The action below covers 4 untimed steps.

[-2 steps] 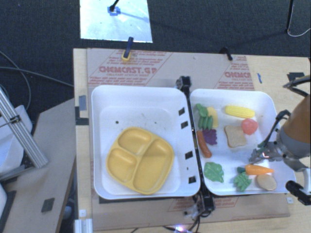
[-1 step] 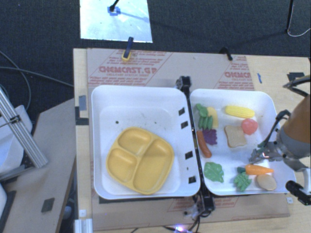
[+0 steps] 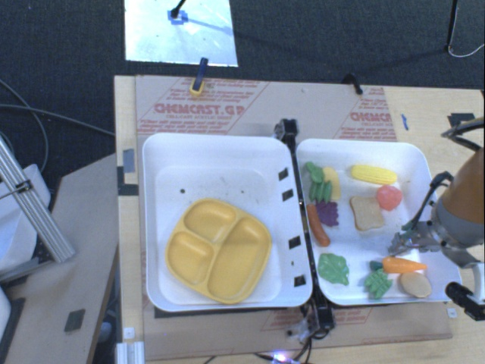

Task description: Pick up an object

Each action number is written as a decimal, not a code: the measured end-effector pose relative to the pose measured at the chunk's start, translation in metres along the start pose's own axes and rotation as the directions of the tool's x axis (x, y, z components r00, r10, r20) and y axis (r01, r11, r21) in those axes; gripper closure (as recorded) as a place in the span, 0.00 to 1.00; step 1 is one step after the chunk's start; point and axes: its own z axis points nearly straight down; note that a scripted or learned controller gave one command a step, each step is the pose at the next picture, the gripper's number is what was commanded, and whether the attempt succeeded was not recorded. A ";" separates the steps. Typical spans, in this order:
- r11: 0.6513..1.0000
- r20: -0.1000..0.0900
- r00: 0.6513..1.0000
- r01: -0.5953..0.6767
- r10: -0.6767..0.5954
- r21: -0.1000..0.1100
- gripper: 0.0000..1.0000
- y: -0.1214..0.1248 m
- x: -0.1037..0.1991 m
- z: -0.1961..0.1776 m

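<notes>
Bench [image 3: 250, 112] of pale wood, covered by a printed cardboard sheet, carries two shallow white plastic bins side by side; the left bin [image 3: 220, 154] holds a yellow three-compartment plastic tray [image 3: 218, 249], lying toward its near side; the right bin [image 3: 413, 158] holds a scatter of toy food.

Grey arm with an orange band [image 3: 462, 203] reaches in from the right over the near right corner of the right bin; its two-finger gripper [image 3: 409, 241] hangs low above the bin floor, and whether its fingers stand spread or pressed together cannot be told at this sharpness; nothing visibly sits between them.

Among the food: a yellow corn cob [image 3: 373, 174] at the far side; a tan slice of toast [image 3: 367, 213] mid-bin; a red-pink round fruit [image 3: 389, 197] just beside the toast; a long orange-red sausage [image 3: 317, 225] along the left wall; a green leafy piece [image 3: 333, 268] near the front.

Likeliest target, in my judgement, is the orange toy carrot [image 3: 404, 265]; it lies just toward the near side of the gripper, close beneath it, its long axis running roughly left to right across the bin; a beige rounded piece [image 3: 415, 284] sits just beside it on the near side, and a small green sprig [image 3: 377, 282] to its left; closing across the carrot's short width would need a slight shift toward the front.
</notes>
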 end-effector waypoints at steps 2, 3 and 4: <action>1.000 0.000 1.000 0.000 0.000 0.000 1.00 0.000 0.000 0.000; 1.000 0.000 1.000 0.000 0.000 0.000 1.00 0.000 0.000 0.000; 1.000 0.000 1.000 0.000 0.000 0.000 1.00 0.000 0.000 0.000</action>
